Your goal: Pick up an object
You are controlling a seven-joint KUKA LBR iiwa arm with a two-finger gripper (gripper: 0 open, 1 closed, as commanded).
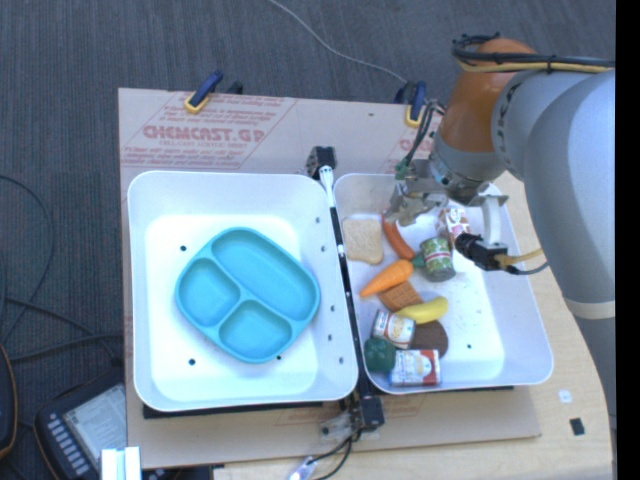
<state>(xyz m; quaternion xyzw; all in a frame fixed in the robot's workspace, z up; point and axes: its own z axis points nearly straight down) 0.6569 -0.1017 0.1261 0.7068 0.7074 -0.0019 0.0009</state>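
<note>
The right bin holds several toy foods: a bread slice, a red sausage, an orange carrot, a green can, a yellow banana, a small labelled can and a red and white carton. My gripper hangs low over the bin's far left part, just above the upper end of the red sausage and beside the bread slice. Nothing is visibly held.
The left bin holds a blue divided plate. A brown waffle piece, a dark round cookie and a green broccoli piece lie among the foods. The arm's grey body covers the right bin's far right corner.
</note>
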